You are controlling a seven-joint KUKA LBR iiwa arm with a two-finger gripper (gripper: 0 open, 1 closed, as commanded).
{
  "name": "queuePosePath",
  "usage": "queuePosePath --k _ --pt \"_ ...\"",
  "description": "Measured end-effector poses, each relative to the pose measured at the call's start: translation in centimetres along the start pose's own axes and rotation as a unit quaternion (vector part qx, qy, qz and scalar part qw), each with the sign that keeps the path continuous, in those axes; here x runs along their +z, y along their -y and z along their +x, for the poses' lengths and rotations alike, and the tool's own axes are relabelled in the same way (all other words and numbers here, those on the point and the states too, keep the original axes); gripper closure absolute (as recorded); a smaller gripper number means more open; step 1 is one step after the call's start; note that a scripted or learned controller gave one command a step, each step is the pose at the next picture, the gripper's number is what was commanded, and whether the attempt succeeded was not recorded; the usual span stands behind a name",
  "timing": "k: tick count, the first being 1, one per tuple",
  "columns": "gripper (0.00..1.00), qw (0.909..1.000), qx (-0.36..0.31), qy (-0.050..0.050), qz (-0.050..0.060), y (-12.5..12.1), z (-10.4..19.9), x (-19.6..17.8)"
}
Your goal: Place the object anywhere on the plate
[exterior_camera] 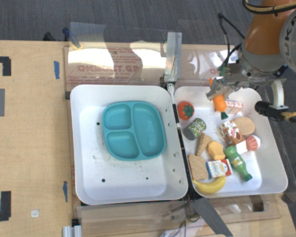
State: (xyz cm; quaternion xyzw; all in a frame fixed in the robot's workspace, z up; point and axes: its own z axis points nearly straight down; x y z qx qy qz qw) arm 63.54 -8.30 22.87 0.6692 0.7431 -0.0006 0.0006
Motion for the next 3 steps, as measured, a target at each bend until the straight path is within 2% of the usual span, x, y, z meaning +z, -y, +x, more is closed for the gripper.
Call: queuePosePath --k 1,2,3 --pt "1.0 0.9999 -0.013 -0.002 0.002 2.8 8.6 3.1" --pt "1.0 0.9891 -0.147 -0.001 0.0 0.9 16.3 4.4" --pt "0.0 0.9892 -0.147 -0.001 -0.001 0.9 16.2 4.4"
